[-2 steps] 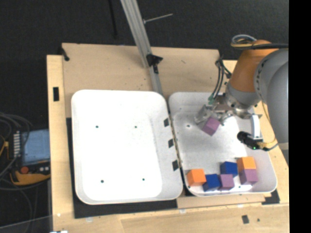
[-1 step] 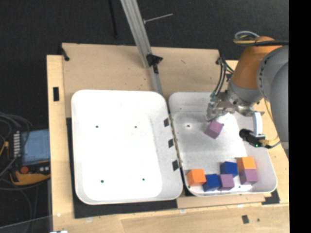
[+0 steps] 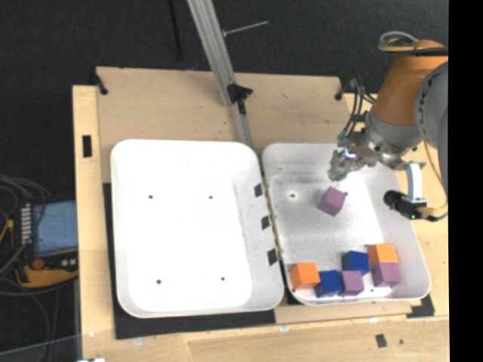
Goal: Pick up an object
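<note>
The gripper [image 3: 341,164] hangs over the right bin [image 3: 302,161], near its far edge, with a lone purple cube [image 3: 332,200] lying just below and beside it on the bin floor, tilted on the diagonal. Nothing sits between the fingers; whether they are open or closed cannot be told from this angle.

The other blocks crowd the near edge: an orange cube [image 3: 305,274], a blue cube [image 3: 330,283], a purple one [image 3: 352,281], another blue [image 3: 355,262], and an orange-and-purple pair [image 3: 385,263] in the corner. The left bin [image 3: 128,225] holds no blocks.

The main risk is a miss on the lone cube. It sits skewed to the fingers, so a closing grip may catch corners and spin or squirt it away. A descent slightly off centre could land a finger on top and press it into the floor. Going for the clustered blocks instead risks jamming between neighbours or against the bin wall.
</note>
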